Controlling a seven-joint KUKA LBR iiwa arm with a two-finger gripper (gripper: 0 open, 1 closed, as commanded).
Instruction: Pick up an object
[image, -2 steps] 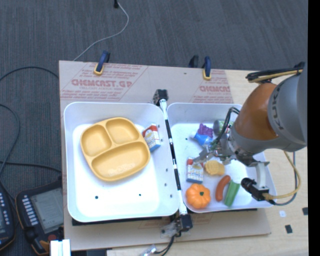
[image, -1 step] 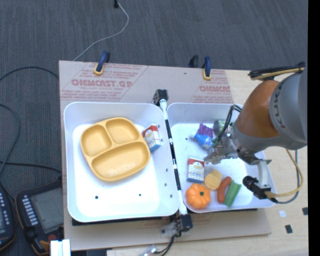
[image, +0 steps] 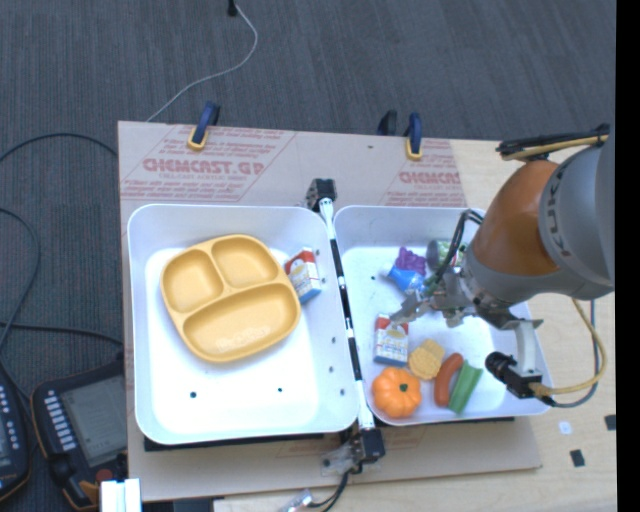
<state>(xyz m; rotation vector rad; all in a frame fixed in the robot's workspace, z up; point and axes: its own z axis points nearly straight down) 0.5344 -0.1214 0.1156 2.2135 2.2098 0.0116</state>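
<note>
Right of frame, our gripper (image: 425, 300) hangs low in the right bin (image: 350, 300) above a carton (image: 391, 341); we cannot tell its state. Nothing looks lifted; the pick seems ahead.

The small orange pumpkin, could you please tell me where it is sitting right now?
The pumpkin sits in the right bin, at its near left corner, just below the small carton and left of the cracker.
</note>
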